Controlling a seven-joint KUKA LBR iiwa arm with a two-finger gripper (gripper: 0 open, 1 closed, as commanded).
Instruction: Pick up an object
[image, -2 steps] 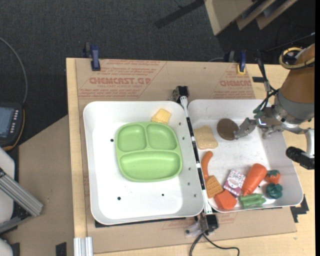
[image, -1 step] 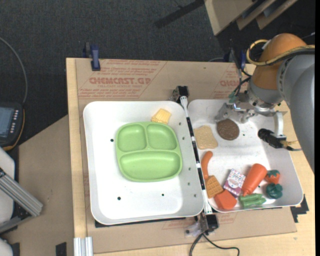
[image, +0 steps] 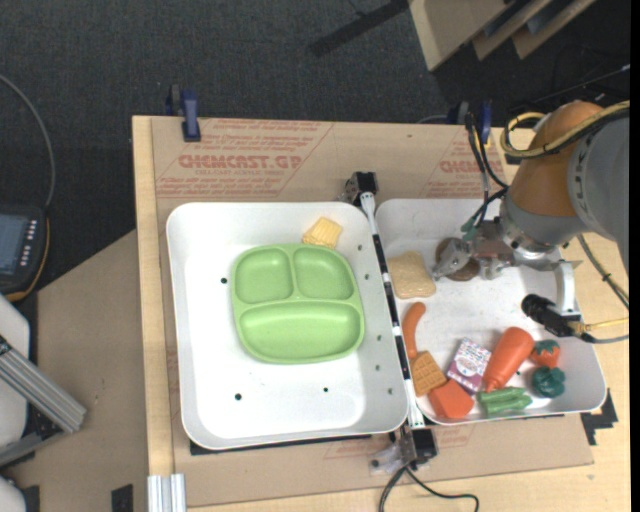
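One arm bent low, pincer (image: 458, 260) over right bin (image: 592, 392) — near bread (image: 411, 274)

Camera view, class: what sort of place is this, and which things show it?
Probably a robotics lab bench for grasping trials: a robot arm reaches over two white bins, toy food such as a carrot fills one, and clamps hold the board.
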